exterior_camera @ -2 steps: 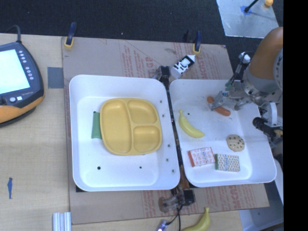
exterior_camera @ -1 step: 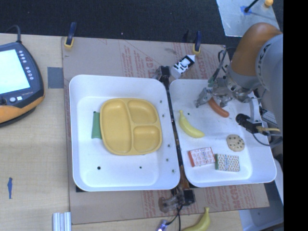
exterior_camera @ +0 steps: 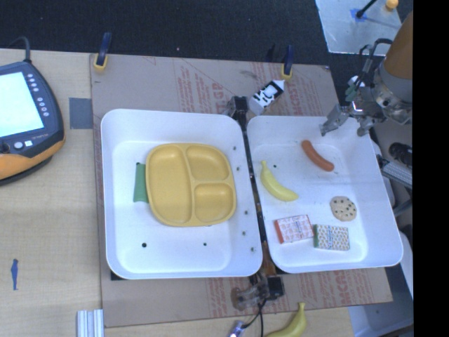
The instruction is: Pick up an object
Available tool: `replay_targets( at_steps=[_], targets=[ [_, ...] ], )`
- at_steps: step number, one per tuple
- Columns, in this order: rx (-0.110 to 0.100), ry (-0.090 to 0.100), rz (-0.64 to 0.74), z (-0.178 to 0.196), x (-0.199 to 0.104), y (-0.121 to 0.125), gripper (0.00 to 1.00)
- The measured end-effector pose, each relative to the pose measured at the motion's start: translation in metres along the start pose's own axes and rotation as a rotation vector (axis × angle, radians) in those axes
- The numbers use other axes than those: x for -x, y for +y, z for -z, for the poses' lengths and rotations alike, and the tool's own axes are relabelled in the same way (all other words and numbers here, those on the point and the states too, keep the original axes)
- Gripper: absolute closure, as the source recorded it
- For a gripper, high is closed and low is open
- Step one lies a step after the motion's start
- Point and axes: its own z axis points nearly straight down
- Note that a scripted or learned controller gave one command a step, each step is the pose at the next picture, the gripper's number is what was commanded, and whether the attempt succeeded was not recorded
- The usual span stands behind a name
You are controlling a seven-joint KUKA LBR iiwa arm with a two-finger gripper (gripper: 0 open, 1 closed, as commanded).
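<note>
Pale wood bench (exterior_camera: 49,230) under a brown cardboard sheet (exterior_camera: 182,83), clipped along its upper edge; dark floor across the top of the frame. 2 white bins mid-frame: left bin (exterior_camera: 119,244) with a yellow divided tray (exterior_camera: 189,184), right bin (exterior_camera: 372,251) with sausage (exterior_camera: 318,155), banana (exterior_camera: 278,185), cookie (exterior_camera: 343,208) and 2 small packets (exterior_camera: 312,233). Gripper (exterior_camera: 349,120) at upper right, over the right bin's top edge, fingers spread apart, clasping nothing. Teach pendant (exterior_camera: 24,118) at far left.

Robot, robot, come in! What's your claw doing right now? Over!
Claw open, holding nothing, over right bin's far corner. Hot dog closest, untouched. Nothing blocking it. Over.
</note>
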Motion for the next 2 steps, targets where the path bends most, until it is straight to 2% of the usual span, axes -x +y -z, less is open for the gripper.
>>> replay_targets(
  at_steps=[1, 2],
  targets=[
    [-0.005, 0.000, 0.002, -0.079, -0.020, -0.001, 0.00],
    [-0.004, -0.001, 0.003, -0.068, -0.019, 0.000, 1.00]
  ],
)
